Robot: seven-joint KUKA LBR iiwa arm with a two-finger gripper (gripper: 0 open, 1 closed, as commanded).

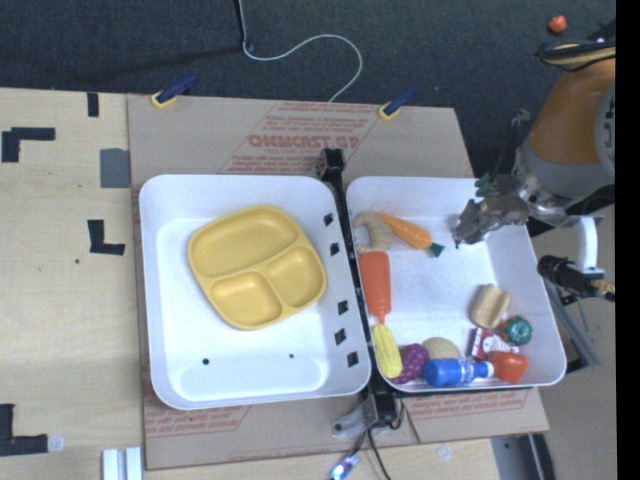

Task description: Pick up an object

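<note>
From the overhead camera I see my pincer [468, 230] hovering in the right bin [440, 278], just right of the carrot [405, 231] at the far side. Its grip I cannot tell. Nothing appears lifted; the pick remains ahead.

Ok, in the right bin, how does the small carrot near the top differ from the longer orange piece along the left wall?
The small carrot lies at a slant near the bin's far edge, its green tip toward the gripper; the long orange piece lies lengthwise along the left wall. The carrot is shorter, thinner and tapers to a point; the long piece is thicker with a blunt pale end. The carrot is yellower orange, the long piece redder. Both lie flat in the right bin, ungrasped.
</note>
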